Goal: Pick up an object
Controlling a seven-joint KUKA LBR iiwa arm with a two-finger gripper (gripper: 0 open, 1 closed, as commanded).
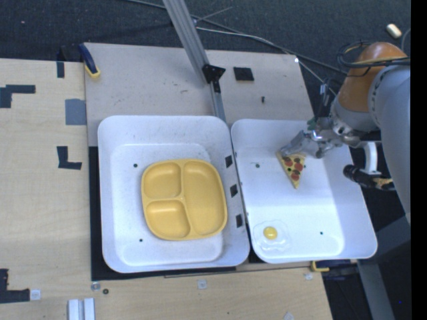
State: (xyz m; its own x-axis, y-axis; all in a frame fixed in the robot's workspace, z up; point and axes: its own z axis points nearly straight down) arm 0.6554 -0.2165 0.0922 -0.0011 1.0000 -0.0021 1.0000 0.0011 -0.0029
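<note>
A toy pizza slice (pixel 294 169) lies in the right bin (pixel 333 205), near its upper middle, with the crust end towards the gripper. My gripper (pixel 291 148) reaches in from the right and sits just above the crust end, touching it or very close to it. A toy fried egg (pixel 270 235) rests near the front edge of the same bin. In the left bin (pixel 120 179) lies a yellow divided plate (pixel 183 199).
A slanted metal pole (pixel 193 42) stands behind the bins, and cables run across the dark floor at the back. A blue and yellow clamp (pixel 89 60) sits at the bench's far left corner. The arm's grey body (pixel 393 125) fills the right side.
</note>
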